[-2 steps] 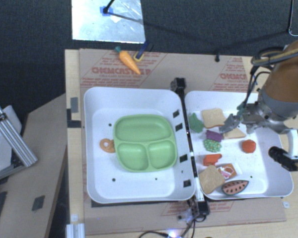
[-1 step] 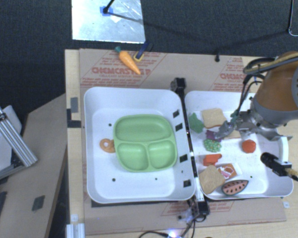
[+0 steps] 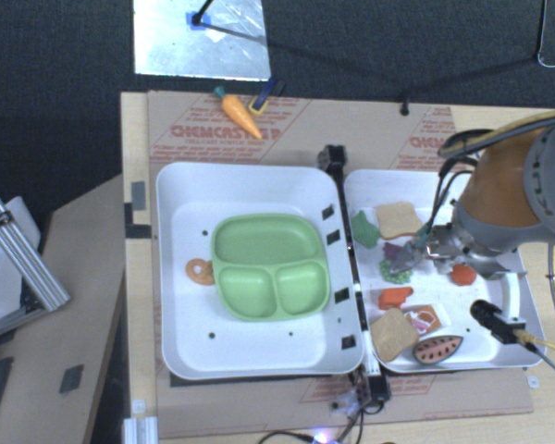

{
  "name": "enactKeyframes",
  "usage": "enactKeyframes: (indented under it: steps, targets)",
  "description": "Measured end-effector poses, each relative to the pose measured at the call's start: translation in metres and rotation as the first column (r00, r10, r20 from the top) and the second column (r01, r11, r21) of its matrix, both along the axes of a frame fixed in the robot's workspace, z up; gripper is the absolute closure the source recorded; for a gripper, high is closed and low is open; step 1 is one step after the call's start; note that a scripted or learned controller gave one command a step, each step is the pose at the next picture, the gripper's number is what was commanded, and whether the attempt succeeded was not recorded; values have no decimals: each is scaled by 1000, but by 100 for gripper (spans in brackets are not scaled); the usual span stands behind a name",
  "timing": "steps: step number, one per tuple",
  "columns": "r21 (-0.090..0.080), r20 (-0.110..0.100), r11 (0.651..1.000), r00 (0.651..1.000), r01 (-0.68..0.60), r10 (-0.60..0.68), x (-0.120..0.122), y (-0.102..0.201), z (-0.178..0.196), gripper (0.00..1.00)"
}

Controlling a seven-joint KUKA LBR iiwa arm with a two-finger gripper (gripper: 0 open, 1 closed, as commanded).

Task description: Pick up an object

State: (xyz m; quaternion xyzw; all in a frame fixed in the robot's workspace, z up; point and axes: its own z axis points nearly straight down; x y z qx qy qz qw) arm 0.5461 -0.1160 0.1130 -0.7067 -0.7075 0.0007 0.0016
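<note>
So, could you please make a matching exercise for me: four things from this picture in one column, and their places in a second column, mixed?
Things:
1. green divided plate
2. toy carrot
3. small orange ring
4. watermelon slice

Places:
A. on the board behind the bins
B. near front edge of the right bin
C. middle of the left bin
D. in the left bin, left of the plate

Pairs: 1-C, 2-A, 3-D, 4-B

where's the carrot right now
The carrot lies outside both bins, on the board behind the left bin, near the top of the camera view, beside a small blue and yellow item.
</note>
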Motion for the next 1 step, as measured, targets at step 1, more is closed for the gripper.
enactKeyframes:
  steps: [1]
  targets:
    - [0,2,1000,1000,0,0,0,1,-30,0]
